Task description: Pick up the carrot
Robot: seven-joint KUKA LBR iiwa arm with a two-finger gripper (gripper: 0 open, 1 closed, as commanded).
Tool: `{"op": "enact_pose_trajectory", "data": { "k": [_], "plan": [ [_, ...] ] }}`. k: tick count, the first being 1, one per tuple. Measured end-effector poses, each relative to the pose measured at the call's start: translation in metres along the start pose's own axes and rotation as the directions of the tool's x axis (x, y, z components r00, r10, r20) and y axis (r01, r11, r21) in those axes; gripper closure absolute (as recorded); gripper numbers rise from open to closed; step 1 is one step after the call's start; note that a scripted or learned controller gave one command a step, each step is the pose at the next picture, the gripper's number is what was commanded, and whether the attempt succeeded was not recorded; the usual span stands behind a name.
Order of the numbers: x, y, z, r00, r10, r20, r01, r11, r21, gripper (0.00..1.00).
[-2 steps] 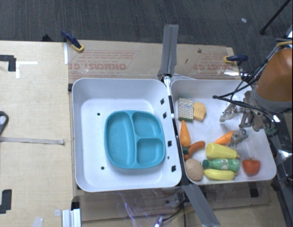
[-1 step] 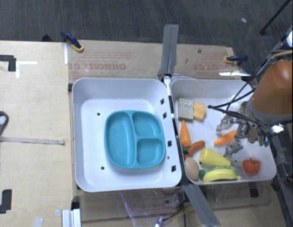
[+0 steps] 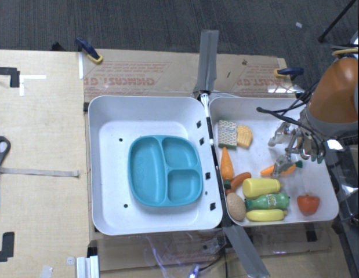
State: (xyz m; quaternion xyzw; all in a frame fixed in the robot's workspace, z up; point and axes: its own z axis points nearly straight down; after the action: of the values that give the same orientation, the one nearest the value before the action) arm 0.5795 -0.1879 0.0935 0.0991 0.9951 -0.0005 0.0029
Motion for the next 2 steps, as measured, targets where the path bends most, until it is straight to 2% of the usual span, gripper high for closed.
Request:
{"op": "enact_pose_trajectory", "data": {
  "k": [1, 2],
  "plan": [
    [0.037, 0.022, 0.000, 1.000, 0.006, -0.001, -0.006, 1.000, 0.000, 0.00],
    [0.035, 0.023, -0.011, 1.000, 0.003, 0.005, -0.003, 1.000, 0.001, 1.00]
  ]
}}
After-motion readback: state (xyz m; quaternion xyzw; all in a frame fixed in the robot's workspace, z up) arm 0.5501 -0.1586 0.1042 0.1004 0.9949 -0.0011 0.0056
